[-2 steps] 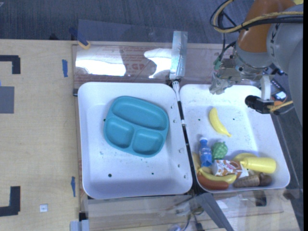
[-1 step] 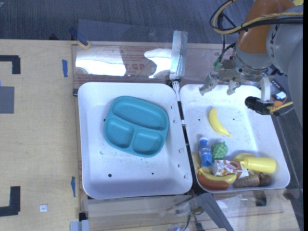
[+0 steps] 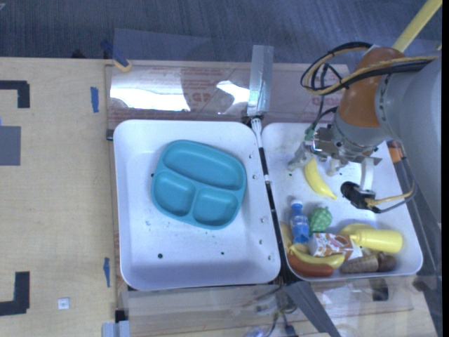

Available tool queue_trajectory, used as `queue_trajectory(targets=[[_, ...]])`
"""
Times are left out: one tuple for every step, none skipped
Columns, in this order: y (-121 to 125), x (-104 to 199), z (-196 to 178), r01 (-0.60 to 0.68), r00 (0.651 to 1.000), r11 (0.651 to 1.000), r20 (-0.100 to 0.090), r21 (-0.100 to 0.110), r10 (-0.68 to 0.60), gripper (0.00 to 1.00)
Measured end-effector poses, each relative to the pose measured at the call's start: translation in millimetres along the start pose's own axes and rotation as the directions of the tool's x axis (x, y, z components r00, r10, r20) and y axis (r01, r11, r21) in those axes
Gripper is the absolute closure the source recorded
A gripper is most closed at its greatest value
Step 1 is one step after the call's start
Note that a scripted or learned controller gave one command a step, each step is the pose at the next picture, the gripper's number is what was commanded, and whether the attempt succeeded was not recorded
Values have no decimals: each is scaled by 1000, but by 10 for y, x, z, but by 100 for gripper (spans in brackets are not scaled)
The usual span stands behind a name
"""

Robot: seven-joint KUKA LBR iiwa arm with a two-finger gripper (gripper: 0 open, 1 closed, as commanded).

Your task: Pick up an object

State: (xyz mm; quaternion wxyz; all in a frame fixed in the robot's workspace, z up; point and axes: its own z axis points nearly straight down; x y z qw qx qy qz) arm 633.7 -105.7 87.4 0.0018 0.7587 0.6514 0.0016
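Note:
My gripper (image 3: pixel 330 161) hangs over the back part of the right bin (image 3: pixel 407 220), under the orange band of the wrist. A yellow banana (image 3: pixel 320 180) lies directly below and just in front of it, slanting toward the bin's middle. I see nothing lifted off the bin floor. Along the front of the right bin sit a small blue water bottle (image 3: pixel 299 225), a green toy (image 3: pixel 320 218), a yellow squeeze bottle (image 3: pixel 375 239), a hot dog in a bun (image 3: pixel 314 262) and a brown item (image 3: pixel 365 263).
A blue divided plate (image 3: pixel 198 184) lies in the left bin (image 3: pixel 133 244). The ridge between the two bins (image 3: pixel 269 195) runs just left of the banana. Black and yellow cables (image 3: pixel 330 62) loop above the wrist.

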Motion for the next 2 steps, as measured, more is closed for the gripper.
queue_trajectory(targets=[[13, 3, -117, 2, 1000, 1000, 1, -4, -2, 100], [-88, 358, -1116, -133, 991, 991, -2, -4, 133, 100]])
